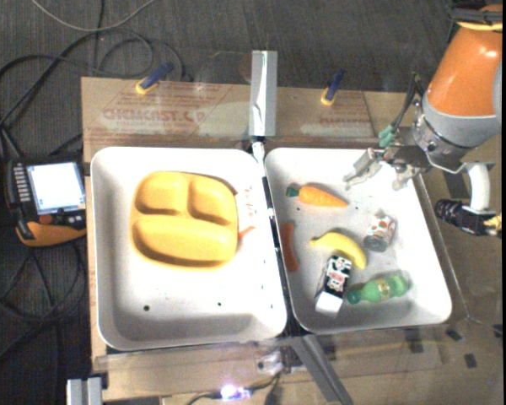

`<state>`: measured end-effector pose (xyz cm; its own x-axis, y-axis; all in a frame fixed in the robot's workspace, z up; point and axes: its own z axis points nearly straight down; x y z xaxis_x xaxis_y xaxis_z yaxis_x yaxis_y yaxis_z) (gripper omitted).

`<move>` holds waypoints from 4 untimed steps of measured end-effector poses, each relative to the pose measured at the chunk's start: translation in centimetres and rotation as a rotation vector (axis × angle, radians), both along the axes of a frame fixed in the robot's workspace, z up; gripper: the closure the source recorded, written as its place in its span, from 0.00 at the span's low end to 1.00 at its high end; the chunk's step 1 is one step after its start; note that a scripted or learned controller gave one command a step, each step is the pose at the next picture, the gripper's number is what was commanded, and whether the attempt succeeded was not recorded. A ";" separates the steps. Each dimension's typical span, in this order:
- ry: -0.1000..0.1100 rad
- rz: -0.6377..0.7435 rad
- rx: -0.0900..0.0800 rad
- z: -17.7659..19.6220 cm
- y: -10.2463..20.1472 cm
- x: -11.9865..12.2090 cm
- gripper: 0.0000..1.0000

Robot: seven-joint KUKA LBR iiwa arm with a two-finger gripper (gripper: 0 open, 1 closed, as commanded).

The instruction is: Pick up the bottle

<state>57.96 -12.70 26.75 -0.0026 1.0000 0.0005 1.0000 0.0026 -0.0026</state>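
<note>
Two shallow white bins side by side on the surface (177, 112). Left bin (118, 310): yellow compartment tray (185, 218) lying flat near the centre. Right bin (430, 302): orange toy carrot (318, 196) toward the far side; yellow banana (341, 246) near the middle; small can (380, 230) just right of the banana; black-and-white carton (335, 283) toward the near edge. Green bottle (378, 289) lying on its side in the near right part of the right bin, cap end just beside the carton, untouched. Pincer (380, 169) above the far right corner of the right bin, fingers spread wide, nothing between them, well apart from the bottle. Grey arm with orange band (465, 66) entering from the right. Handheld controller (46, 194) with lit screen on the floor, left of the surface.
</note>
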 end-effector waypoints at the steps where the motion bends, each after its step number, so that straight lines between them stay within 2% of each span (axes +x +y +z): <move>1: 0.001 -0.022 -0.002 -8.3 -9.7 -5.8 0.00; 2: 0.000 -0.021 -0.001 -8.3 -9.7 -5.8 0.00; 3: -0.014 0.092 0.002 -17.7 -8.0 -9.0 0.00; 4: -0.014 0.025 0.016 -17.7 -8.4 -8.8 0.00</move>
